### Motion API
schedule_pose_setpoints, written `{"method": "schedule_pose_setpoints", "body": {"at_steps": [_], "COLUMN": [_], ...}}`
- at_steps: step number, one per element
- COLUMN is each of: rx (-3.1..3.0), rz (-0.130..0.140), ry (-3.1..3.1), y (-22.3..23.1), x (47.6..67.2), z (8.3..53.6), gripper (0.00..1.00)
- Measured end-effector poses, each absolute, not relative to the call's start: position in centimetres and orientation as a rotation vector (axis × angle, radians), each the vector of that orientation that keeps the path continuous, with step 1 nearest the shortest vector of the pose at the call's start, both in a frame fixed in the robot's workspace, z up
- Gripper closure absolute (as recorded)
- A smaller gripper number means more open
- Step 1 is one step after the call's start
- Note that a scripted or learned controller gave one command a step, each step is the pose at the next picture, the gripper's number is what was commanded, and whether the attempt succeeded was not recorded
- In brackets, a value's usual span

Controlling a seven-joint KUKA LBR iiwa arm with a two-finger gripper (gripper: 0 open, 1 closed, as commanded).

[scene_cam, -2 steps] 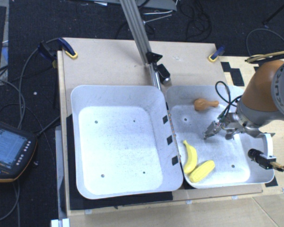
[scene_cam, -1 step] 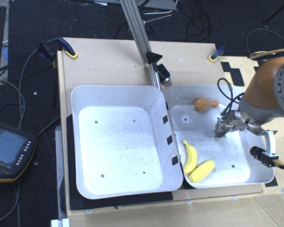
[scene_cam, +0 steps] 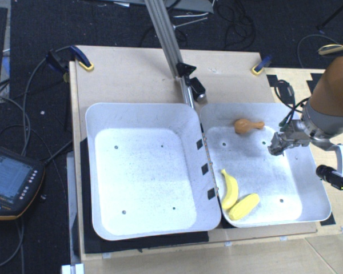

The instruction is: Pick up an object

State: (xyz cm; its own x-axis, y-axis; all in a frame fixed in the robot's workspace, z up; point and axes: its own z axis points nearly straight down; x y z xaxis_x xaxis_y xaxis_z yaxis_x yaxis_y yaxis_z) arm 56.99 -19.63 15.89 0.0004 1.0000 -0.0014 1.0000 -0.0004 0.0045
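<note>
Two bananas [scene_cam: 235, 197] sit near-left in the right bin [scene_cam: 308, 210]; gripper [scene_cam: 276, 147] hovers right of the drumstick [scene_cam: 247, 126], can't tell its grip.

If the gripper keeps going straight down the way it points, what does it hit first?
Probably the bare floor of the right white bin; the gripper hangs beside the orange pear-shaped toy, not over it, though depth is unclear.

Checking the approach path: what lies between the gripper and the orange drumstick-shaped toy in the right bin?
Nothing. In the camera view, the stretch of right bin floor between the gripper and the orange toy is bare white plastic.
</note>
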Motion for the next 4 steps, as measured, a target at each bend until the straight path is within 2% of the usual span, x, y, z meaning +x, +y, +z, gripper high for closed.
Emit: {"method": "schedule_pose_setpoints", "body": {"at_steps": [1,2,3,4], "rx": [2.218,2.216,2.217,2.216], "rz": [0.004,0.002,0.002,0.002], "ry": [2.219,2.228,2.227,2.227], "y": [-19.7,-13.8,-8.3,-3.3], "x": [57.1,59.2,59.7,61.3], "z": [21.1,21.8,21.9,23.3], "gripper": [1.0,1.0,1.0,1.0]}}
